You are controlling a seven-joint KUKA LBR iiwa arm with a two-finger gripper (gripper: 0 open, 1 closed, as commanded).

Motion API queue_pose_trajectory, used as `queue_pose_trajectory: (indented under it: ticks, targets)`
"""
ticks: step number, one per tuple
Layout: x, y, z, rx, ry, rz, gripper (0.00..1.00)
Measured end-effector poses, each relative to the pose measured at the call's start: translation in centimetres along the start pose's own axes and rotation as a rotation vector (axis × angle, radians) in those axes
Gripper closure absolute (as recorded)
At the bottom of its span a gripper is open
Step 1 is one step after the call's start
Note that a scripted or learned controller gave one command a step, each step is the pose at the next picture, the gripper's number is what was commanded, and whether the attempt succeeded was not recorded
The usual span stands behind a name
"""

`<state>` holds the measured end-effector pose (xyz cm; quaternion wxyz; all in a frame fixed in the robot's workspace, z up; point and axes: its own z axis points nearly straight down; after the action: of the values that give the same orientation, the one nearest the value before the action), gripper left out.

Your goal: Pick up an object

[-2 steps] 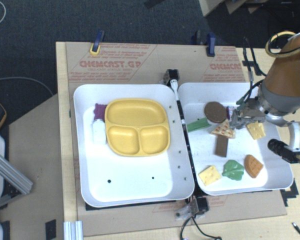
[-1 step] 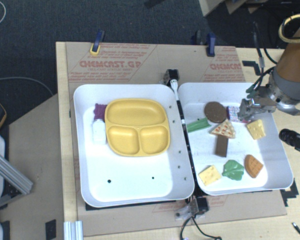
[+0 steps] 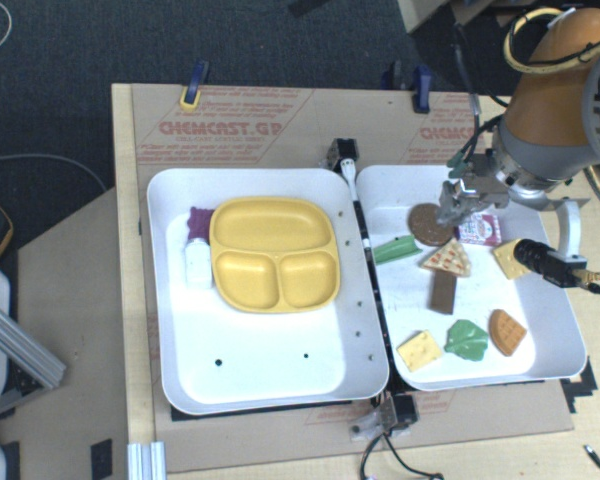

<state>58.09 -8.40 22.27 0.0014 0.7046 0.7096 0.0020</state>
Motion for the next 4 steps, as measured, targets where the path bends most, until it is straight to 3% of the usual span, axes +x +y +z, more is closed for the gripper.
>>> queue_pose_trajectory:
  ticks: [1, 2, 3, 4]
  targets:
    - [5.0, 4.0, -0.6, -0.001, 0.0, 0.0, 1.0]
    - [5.1, 3.3, -0.3, 0.007, -0.001, 0.006, 1.0]
    - [4.7, 5.3, -0.4, 0.0, -0.003, 0.006, 1.0]
    - [4.8, 4.9, -1.1, 0.001, -0.002, 0.006, 1.0]
